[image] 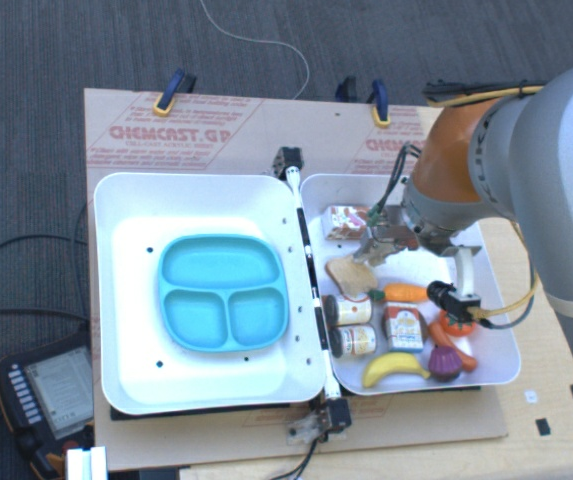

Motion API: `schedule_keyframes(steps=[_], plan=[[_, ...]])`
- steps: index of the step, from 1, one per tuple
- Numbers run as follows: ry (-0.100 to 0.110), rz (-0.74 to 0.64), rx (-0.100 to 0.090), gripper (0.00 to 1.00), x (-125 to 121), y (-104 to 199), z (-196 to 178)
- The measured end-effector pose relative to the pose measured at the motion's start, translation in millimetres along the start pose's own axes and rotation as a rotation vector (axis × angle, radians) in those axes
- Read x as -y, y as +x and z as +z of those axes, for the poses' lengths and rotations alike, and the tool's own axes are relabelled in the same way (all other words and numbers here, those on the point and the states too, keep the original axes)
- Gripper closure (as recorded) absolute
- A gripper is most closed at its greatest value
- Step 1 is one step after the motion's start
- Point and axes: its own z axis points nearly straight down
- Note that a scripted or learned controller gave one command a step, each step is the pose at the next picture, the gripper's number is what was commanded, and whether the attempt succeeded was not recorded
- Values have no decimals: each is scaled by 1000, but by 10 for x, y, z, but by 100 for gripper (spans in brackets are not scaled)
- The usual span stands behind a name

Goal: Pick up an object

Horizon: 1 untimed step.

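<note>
Blue divided plate [225,292] in the left white bin [126,198]

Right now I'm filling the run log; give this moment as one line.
arm: over right bin | tool: above bread slice | blue tray: left bin, empty

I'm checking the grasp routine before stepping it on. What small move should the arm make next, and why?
Probably a short straight descent. The hand sits low in the right bin, just above the tan bread slice, with nothing seen between its fingers. The wrapped snack lies close beside it, so drifting sideways risks nudging that instead.
</note>
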Motion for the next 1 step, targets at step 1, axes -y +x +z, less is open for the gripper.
schedule_keyframes(steps=[1], plan=[[0,0,0,0,1,1,2]])
